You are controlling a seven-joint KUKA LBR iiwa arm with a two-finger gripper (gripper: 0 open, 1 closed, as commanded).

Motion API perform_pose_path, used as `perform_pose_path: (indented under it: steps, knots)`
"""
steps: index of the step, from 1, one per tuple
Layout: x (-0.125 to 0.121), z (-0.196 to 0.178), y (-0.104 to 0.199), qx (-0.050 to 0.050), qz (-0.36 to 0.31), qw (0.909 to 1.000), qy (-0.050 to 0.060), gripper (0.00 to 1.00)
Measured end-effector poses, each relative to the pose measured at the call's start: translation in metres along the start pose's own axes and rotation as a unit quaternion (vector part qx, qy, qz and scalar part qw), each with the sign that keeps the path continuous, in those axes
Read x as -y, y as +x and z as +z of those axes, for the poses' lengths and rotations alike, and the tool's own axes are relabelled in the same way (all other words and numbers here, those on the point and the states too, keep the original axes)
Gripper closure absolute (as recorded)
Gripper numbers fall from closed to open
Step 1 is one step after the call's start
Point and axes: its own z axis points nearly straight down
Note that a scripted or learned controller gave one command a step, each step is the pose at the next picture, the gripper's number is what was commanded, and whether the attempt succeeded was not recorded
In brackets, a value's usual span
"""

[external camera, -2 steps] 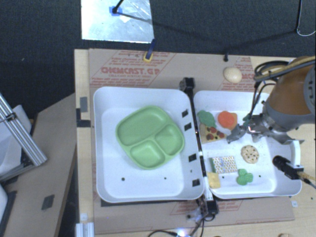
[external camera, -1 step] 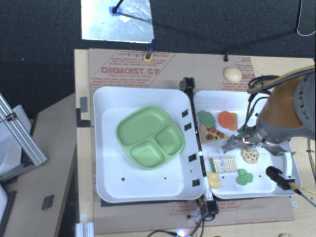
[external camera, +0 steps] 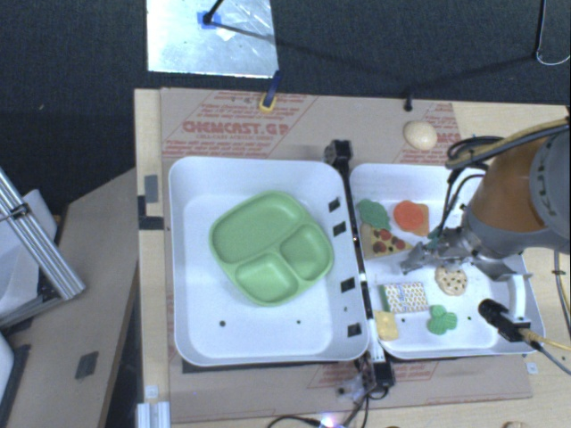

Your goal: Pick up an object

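We see the left bin [external camera: 192, 328] carrying a green divided plate [external camera: 272, 248] near its middle. The right bin [external camera: 464, 344] holds small toy foods. The arm [external camera: 513, 199] reaches over that bin's right edge, and its gripper [external camera: 426, 255] hangs above the bin's middle; we cannot tell how its pincer stands. A pizza slice [external camera: 381, 240] lies just left of it, a cookie [external camera: 451, 281] just beside it toward the near edge, and a cracker [external camera: 405, 297] nearer the front.
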Motion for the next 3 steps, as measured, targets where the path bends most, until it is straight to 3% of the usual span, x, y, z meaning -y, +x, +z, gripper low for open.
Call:
perform_pose_path:
  steps: [1, 2, 3]
  knots:
    - [-0.003, -0.013, -0.003, 0.005, 0.001, 1.0, -0.007, 1.0]
    - [-0.01, -0.061, 0.005, 0.0, -0.002, 1.0, 0.001, 1.0]
    - [-0.011, -0.107, -0.003, 0.0, -0.002, 1.0, 0.001, 1.0]
